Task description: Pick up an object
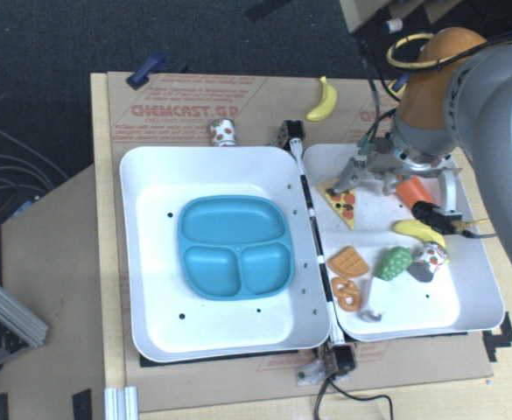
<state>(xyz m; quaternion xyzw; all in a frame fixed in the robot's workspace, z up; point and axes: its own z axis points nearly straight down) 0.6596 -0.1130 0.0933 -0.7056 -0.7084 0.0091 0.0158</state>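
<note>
The worktop (194, 112) was a brown board printed with red lettering, and it carried two shallow white bins side by side. The left bin (142, 234) held a blue divided plate (234, 245) with three compartments, lying flat near its middle. The right bin (466, 296) held the small toy foods. The grey arm (492, 94), with its orange band, reached in from the right over the far part of the right bin. The jaws (374, 166) hung low over the far left part of that bin, just beyond a pizza slice (343, 206); whether they were open or closed could not be told, and nothing showed between them.

In the right bin, an orange carrot-like piece (410, 188) lay just right of the jaws, with a yellow banana (418, 230) nearer, and a green leafy piece (395, 262) nearer still. A tan cracker (348, 262) and a pretzel (347, 294) lay near the bin's left wall.

On the worktop beyond the bins lay a second banana (323, 101), a small spotted cup-like piece (223, 131), and a blue clip (145, 71) at the far left edge.
</note>
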